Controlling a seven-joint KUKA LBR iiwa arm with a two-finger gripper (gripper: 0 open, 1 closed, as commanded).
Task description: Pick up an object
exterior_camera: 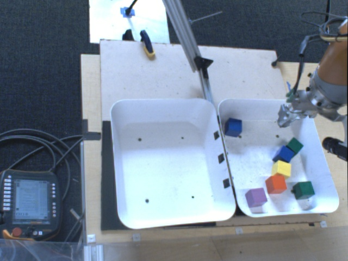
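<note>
The right bin [255, 101] holds several small cubes. A blue cube [233, 127] sits alone near its left wall. Toward the right side lie a dark green cube [294, 145], a second blue cube [283, 154], a yellow cube [281, 168] and an orange cube [276, 184], close together. A purple cube [256, 197] and a green cube [303, 189] rest near the front rim. My gripper [286, 117] hangs over the bin's far right part, above and behind the dark green cube, apart from every cube.
The left bin [163, 101] stands beside the right one, sharing a middle wall. A slanted metal pole [185, 31] crosses the board behind the bins. A teach pendant [30, 203] and cables lie at the lower left.
</note>
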